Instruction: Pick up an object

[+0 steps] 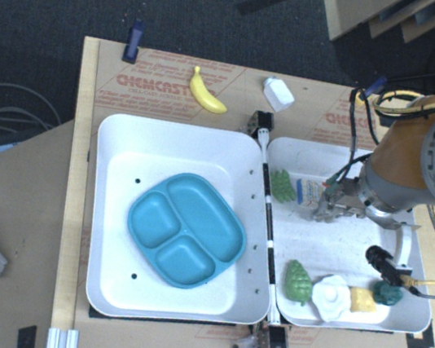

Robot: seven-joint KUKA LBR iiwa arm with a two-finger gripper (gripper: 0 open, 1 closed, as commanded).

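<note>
Near row: a green toy (pixel 297 280), a white lump (pixel 331 297) and a yellow lump (pixel 362 299) lie side by side along the near wall of the right bin (pixel 415 324), close together.
Open room: the middle of the right bin's floor is bare, between the near row and the gripper.
Arm (pixel 406 155): reaches in from the right over the bin's right wall, wrist bent down into the far half.
Gripper (pixel 335 204): low over the far half of the right bin, facing left; cannot tell whether it is wide, narrow or holding anything.
Packet (pixel 307 192): pale, just left of the gripper; contact unclear.
Green piece (pixel 281 186): beside the packet, by the bin's left wall.
Left bin (pixel 117 132): a blue plate (pixel 185 228) sits mid-floor, with white margin all round.
Far bench (pixel 158 85): a banana (pixel 206 94), a white block (pixel 279 94) and a blue piece (pixel 133 41), well apart.
</note>
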